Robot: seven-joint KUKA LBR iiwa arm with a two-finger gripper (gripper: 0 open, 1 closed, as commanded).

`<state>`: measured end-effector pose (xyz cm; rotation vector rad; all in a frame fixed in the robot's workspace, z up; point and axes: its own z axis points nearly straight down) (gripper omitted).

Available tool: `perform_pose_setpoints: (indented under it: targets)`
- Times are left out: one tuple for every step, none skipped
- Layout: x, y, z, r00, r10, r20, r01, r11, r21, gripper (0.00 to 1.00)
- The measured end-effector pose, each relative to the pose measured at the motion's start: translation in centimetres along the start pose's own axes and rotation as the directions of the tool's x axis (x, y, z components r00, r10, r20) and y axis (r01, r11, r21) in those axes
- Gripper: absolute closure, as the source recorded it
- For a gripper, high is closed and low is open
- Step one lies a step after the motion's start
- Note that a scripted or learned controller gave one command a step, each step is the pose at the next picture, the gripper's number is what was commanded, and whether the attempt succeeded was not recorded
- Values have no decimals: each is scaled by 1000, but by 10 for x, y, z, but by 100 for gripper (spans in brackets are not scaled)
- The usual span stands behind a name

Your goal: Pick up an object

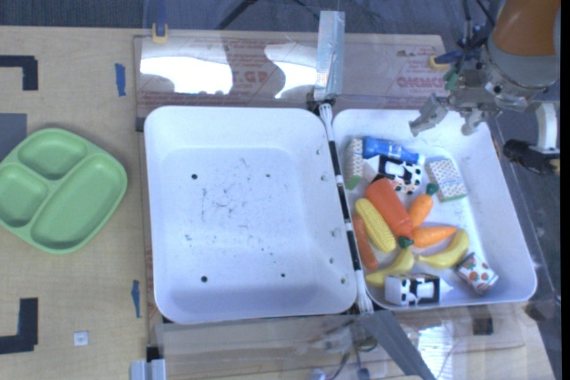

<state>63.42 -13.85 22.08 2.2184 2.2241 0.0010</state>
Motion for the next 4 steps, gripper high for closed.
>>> perform_pose_setpoints:
  targets:
    - [-7,-42,111,991,-131,-1,131,991,0,0]
    - [19,-96,134,991,-131,1,131,991,-4,0]
    - [18,-95,123,992,-128,3,128,992,-8,100]
    - [23,-37,-8,1000,-24,2,24,1000,-2,100]
